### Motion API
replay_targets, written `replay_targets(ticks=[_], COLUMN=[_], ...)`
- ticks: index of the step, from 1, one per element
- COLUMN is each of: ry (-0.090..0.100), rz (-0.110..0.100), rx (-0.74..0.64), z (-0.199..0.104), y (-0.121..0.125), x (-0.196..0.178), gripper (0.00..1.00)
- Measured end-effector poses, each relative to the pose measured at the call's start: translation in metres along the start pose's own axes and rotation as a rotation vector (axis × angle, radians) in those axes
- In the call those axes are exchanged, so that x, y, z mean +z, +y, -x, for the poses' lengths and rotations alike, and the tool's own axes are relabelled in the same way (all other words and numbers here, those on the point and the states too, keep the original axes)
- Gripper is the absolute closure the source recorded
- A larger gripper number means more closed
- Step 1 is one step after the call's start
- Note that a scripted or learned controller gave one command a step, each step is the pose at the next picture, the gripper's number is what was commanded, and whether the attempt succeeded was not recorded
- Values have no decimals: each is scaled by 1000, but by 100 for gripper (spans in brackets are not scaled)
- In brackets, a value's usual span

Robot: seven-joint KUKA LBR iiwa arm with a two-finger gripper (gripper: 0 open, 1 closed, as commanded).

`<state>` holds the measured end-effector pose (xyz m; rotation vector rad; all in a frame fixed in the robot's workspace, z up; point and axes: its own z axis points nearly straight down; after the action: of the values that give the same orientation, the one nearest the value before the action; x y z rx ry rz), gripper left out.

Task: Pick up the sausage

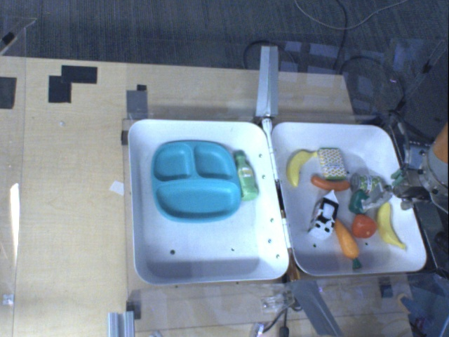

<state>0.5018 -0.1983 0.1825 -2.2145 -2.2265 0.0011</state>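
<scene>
The sausage [330, 182] is a short reddish-orange link lying flat in the right bin [372, 135], just below a yellow-green checked block [332, 162] and right of a banana [299, 166]. My gripper [405, 190] hangs at the bin's right edge, about a hand's width to the right of the sausage and apart from it. A teal and silver item [365, 190] lies between the two. Nothing shows in the gripper's grasp.
Below the sausage sit a black-and-white cow toy [323, 217], a carrot [346, 239], a red tomato [363, 225] and a second banana [389, 225]. The left bin [203, 258] holds a blue divided plate [196, 180] with a green bottle [245, 175] against its right side.
</scene>
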Motion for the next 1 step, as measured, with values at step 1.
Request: replay_targets(ticks=[1], ry=[0], rz=[0], rx=[31], z=[7], y=[73], x=[21], gripper=[0])
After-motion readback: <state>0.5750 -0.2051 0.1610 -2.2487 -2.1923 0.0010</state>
